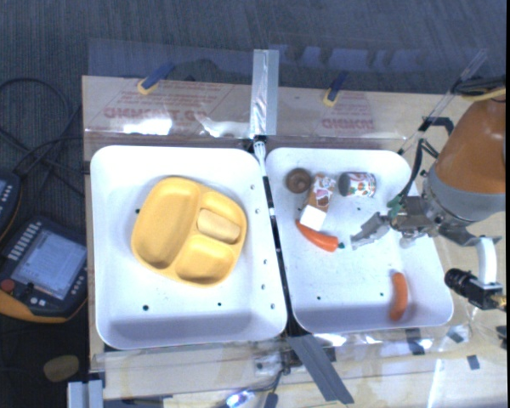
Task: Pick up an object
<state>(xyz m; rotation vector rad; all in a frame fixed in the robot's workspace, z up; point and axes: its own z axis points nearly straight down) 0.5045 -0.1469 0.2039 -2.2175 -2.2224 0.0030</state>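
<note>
The gripper (367, 231) sits low over the right bin (425, 313), reaching in from the right edge of the camera view. Its fingers (363, 233) point left; whether they are spread or pressed together cannot be told, as they blur into one grey mass. Nothing is visible between them.

The carrot (318, 239), orange with a small green tip, lies on the bin floor just left of the fingers, its green end close to them; contact cannot be confirmed. A small white block (314, 218) rests against the carrot's upper side. Above that lies a red and white packet (322, 192); its print is too small to read. A round brown object (298, 179) sits at the packet's left, and a small can (358, 184) lies on its side at the packet's right, label unreadable. A sausage (398, 296) lies upright in the frame near the bin's lower right corner, well apart from the fingers.

The left bin (119, 313) holds a yellow divided plate (166, 219), with a tan bread roll (218, 225) in its upper right compartment.

Behind the bins, a clear sheet (178, 109) on the desk (98, 92) carries red lettering, seen reversed and not legible. Two blue and yellow clips (155, 76) hold that sheet.

The arm (476, 155) is cut off by the frame's right side. At left, a handheld control pendant (38, 266) lies on the floor, partly out of frame.
</note>
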